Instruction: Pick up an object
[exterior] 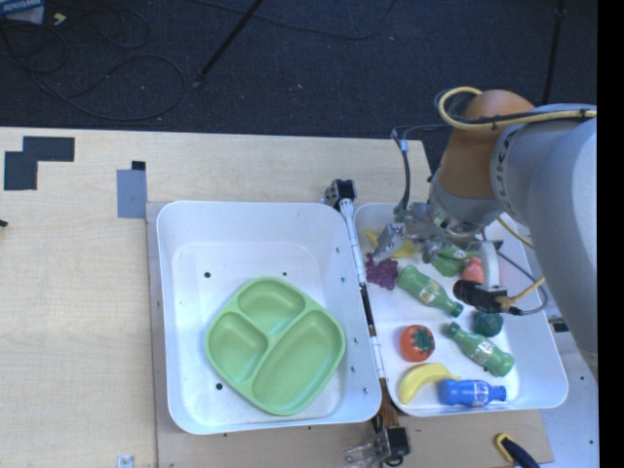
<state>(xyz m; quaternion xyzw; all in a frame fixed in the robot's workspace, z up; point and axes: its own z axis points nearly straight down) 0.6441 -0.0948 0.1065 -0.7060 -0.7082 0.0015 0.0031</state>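
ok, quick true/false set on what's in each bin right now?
1. The green plate lies in the left bin. True.
2. The tomato is in the left bin. False: it lies in the right bin.
3. The banana lies beside the blue bottle. True.
4. The gripper is over the left bin. False: it is over the right bin's far end.

We see even, fairly bright light on the white bins (175,261), with soft shadows inside their walls. The dark floor (292,47) across the top stays dim, and the whole frame looks slightly soft and grainy.
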